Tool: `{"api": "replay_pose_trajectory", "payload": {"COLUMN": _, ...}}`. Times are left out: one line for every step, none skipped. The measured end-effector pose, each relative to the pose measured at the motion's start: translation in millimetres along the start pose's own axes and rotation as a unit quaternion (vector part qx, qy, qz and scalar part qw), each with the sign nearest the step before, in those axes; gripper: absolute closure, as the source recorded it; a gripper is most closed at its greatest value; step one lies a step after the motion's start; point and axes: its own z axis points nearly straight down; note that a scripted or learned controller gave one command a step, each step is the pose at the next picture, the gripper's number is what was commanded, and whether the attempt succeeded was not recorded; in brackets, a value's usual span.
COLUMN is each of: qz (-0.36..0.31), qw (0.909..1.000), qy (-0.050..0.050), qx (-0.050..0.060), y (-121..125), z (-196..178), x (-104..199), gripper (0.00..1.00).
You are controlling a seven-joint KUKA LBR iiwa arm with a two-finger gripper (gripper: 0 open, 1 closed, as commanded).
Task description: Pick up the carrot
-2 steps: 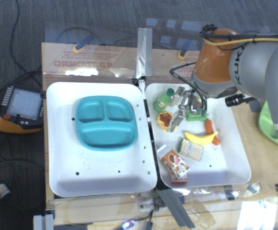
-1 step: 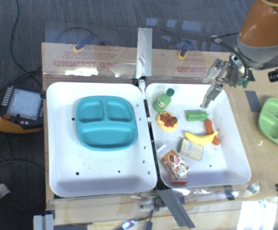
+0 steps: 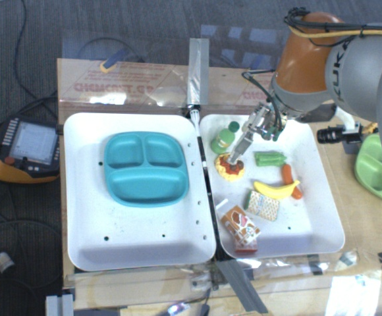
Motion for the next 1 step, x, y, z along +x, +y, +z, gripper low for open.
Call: {"api": "replay_pose_trajectory", "payload": {"qz": -0.032, "qw": 0.9995, "qy": -0.001, "qx": 0.001, "y": 32.8, "z": -26.6, "x": 64.9, "gripper": 0.00}}
